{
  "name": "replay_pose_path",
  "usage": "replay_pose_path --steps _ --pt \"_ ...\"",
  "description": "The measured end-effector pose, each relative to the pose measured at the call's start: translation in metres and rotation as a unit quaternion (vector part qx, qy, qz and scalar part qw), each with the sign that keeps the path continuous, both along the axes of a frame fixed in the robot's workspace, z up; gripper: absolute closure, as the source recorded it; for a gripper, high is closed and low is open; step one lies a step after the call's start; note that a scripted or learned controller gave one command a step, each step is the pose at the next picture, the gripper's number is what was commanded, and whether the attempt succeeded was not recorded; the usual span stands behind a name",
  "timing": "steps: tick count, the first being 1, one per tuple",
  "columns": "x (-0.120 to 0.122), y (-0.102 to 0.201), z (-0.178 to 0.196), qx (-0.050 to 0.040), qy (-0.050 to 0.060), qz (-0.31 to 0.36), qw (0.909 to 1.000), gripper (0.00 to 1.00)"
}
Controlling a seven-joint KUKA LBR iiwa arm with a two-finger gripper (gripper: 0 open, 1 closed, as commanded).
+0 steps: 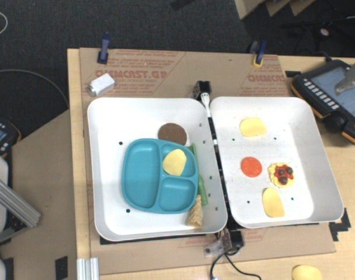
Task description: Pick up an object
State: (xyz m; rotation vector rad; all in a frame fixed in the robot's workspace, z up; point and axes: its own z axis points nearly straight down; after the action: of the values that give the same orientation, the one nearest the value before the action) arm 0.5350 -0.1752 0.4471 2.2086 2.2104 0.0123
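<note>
Objects for picking lie spread over both bins, and none of them looks lifted, so by my reckoning the task has not begun in earnest. The left bin [101,156] holds the biggest thing, a teal divided plate [143,177], sitting flat near the middle. Behind it, touching its far rim, is a brown disc [173,133]. A pale yellow slice [175,162] rests in the plate's upper right compartment, a green stick [199,182] runs along the plate's right edge, and a tan crumbly wedge [195,214] sits at the plate's near right corner.

The right bin [306,133] has four smaller pieces, well apart from each other: a yellow lump [252,127] toward the far side, a yellow oval [273,203] at the near side, an orange-red disc [251,167] in the middle, and just beside it a little tart with dark berries [281,174].

Everything rests on white plastic. What the gripper has hold of, if anything, I cannot tell, so the whole job is left: choose, reach, close, raise
</note>
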Motion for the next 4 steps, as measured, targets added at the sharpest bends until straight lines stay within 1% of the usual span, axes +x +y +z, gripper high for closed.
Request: replay_pose_path --steps 1,2,3,4 --pt "0.001 0.001 0.002 0.0009 0.005 0.001 1.0 1.0" --pt "-0.047 0.093 -0.08 0.0045 0.012 0.001 0.9999 1.0" --pt "-0.049 0.226 -0.143 0.0047 0.013 0.006 0.9999 1.0" --pt "-0.056 0.197 -0.187 0.0034 0.011 -0.002 0.9999 1.0"
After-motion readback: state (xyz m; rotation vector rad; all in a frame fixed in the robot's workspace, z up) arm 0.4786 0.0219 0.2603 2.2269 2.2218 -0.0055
